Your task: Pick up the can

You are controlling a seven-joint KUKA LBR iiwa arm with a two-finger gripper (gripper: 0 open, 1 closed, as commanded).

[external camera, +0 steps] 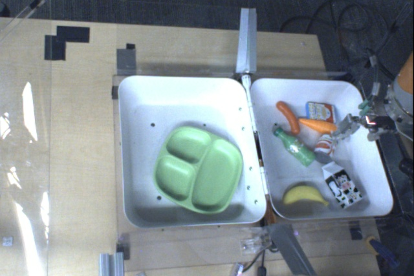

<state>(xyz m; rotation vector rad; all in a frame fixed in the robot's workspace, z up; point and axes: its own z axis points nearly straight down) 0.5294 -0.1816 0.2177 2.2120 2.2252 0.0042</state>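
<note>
A small red-and-white can (325, 148) lies on its side in the right bin (381, 194), touching the base of a green bottle (294, 145). My gripper (347, 128) hangs over the bin's right part, just up and to the right of the can and close to the tip of an orange carrot (317, 126). Nothing shows in its grasp. The grey arm with its orange band (404, 81) enters from the right edge.
The right bin also holds a reddish sausage (287, 116), a blue-and-orange packet (320, 111), a banana (305, 194) and a black-and-white carton (341, 185). A green divided plate (199, 169) lies in the left bin (139, 139). A metal divider (247, 42) stands between the bins.
</note>
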